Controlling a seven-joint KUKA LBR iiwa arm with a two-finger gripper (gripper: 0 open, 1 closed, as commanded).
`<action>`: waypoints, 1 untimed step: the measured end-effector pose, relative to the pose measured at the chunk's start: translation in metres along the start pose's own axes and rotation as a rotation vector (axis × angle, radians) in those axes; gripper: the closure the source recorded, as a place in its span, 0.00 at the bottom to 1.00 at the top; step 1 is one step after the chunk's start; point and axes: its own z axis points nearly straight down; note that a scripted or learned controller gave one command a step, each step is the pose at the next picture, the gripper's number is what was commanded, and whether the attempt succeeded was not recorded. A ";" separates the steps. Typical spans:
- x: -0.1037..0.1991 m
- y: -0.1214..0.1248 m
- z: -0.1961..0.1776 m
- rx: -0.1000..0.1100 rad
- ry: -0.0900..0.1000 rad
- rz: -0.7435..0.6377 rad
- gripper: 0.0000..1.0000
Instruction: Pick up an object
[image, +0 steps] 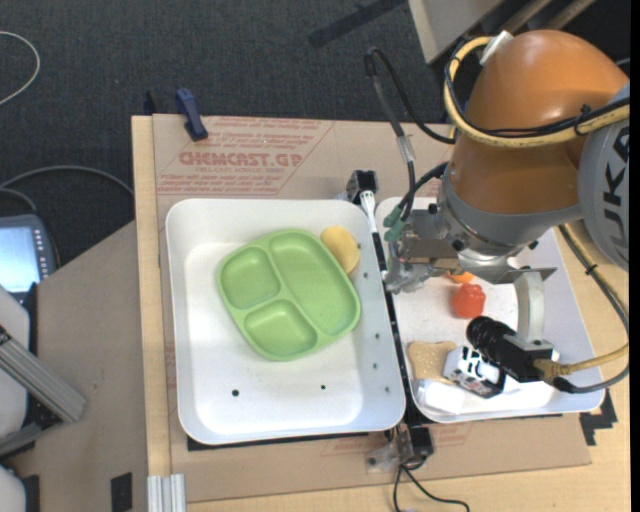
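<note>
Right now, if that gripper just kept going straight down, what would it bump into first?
Probably the bare floor of the right bin. The gripper points down near its left wall, with the orange object off to one side. Depth is unclear.

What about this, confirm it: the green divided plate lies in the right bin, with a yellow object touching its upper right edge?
Wrong bin. The camera view shows the green divided plate lying in the left bin, not the right. The yellow object does sit against its upper right edge.
</note>
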 end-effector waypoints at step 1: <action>0.065 0.001 -0.057 -0.013 0.001 0.001 1.00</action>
